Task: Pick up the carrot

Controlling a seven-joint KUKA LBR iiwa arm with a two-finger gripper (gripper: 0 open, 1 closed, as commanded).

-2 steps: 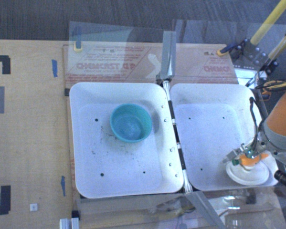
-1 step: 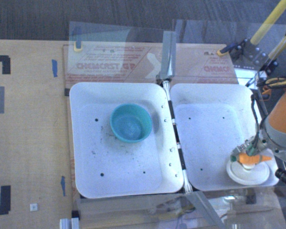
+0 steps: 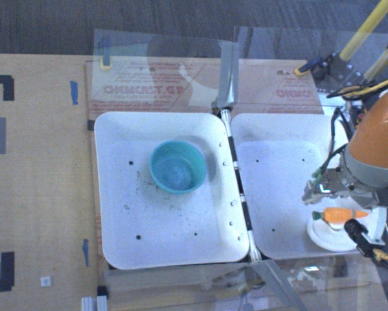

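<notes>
Near the right bin's (image 3: 271, 173) near-right corner, the carrot (image 3: 339, 215) lies on a small white plate (image 3: 330, 237). It looks light, stiff and smooth; grasp mid-body. Gripper (image 3: 323, 190) hovers just beside; finger spread indiscernible.

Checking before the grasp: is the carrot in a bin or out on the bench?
In the right bin: the carrot lies on a white plate in its near right corner.

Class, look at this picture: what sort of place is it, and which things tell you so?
Probably a robotics lab test bench. A grey arm with an orange band reaches over two white bins set side by side, and the props are toy-like: a teal bowl and a carrot on a small plate.
</notes>
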